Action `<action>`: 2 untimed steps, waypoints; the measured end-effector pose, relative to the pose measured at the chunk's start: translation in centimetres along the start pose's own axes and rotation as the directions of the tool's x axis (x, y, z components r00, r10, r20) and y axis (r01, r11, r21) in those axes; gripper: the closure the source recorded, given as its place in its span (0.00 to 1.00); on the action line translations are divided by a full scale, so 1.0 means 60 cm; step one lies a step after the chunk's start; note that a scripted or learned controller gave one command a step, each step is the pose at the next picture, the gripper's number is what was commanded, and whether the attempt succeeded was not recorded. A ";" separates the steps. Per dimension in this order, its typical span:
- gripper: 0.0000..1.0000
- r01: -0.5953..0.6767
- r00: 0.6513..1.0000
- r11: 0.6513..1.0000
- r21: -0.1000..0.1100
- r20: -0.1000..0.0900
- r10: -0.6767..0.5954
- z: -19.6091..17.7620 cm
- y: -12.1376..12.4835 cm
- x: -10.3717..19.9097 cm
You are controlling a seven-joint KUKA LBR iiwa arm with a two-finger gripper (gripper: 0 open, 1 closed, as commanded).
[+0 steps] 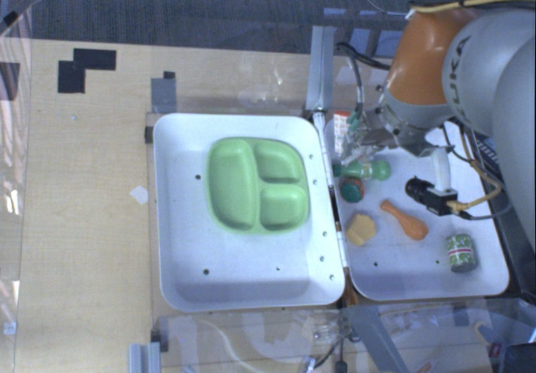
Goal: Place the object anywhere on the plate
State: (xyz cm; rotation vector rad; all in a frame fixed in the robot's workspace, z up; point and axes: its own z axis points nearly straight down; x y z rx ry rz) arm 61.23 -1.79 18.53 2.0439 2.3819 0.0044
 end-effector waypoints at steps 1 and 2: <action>1.00 0.071 0.997 0.997 -0.002 -0.001 -0.071 -0.042 -0.030 0.182; 0.00 0.071 0.997 0.997 -0.002 -0.001 -0.071 -0.043 -0.030 0.181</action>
